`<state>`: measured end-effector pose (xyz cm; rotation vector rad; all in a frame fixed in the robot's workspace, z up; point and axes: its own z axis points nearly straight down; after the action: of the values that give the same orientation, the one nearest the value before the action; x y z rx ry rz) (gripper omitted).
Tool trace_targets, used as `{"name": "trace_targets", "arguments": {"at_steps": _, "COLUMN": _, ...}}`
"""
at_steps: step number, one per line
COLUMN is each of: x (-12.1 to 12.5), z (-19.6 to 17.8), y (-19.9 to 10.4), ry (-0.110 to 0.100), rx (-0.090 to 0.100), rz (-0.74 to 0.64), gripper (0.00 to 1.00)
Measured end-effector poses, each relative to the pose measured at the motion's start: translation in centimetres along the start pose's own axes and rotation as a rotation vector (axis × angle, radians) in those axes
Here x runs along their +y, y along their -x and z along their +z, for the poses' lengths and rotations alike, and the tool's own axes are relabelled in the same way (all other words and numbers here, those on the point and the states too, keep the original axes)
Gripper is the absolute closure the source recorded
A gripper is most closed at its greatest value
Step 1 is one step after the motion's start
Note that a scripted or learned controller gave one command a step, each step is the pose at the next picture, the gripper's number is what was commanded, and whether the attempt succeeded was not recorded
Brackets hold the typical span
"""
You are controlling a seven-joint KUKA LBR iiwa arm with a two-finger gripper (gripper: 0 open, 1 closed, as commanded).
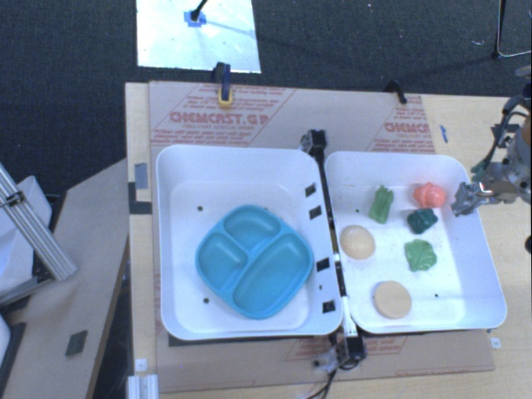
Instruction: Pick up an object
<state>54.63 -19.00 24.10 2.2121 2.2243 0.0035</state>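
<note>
At the right bin's (478, 248) rim, the gripper (463, 199) hovers, blurred.

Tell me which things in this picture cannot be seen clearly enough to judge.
- Gripper, camera view: too small and blurred to tell open or shut.
- Arm: cut off by the right edge.
- Dark green object in the right bin: too small to identify.
</note>
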Motion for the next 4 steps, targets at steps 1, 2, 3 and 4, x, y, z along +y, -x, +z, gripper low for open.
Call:
{"name": "trace_targets", "arguments": {"at_steps": 1, "x": -0.4, "z": 0.7, "y": -6.2, "ry": -0.003, "rx": 0.003, "rz": -0.005, "gripper": 1.0}}
{"name": "trace_targets", "arguments": {"at_steps": 2, "x": -1.0, "z": -0.1, "y": -11.3, "ry": -0.003, "rx": 0.003, "rz": -0.004, "gripper": 1.0}}
{"name": "trace_targets", "arguments": {"at_steps": 3, "x": -0.8, "z": -0.7, "y": -16.5, "ry": -0.002, "rx": 0.003, "rz": -0.005, "gripper": 1.0}}
{"name": "trace_targets", "arguments": {"at_steps": 4, "x": -2.1, "z": 0.2, "y": -21.8, "ry": -0.004, "rx": 0.003, "rz": -0.004, "gripper": 1.0}}
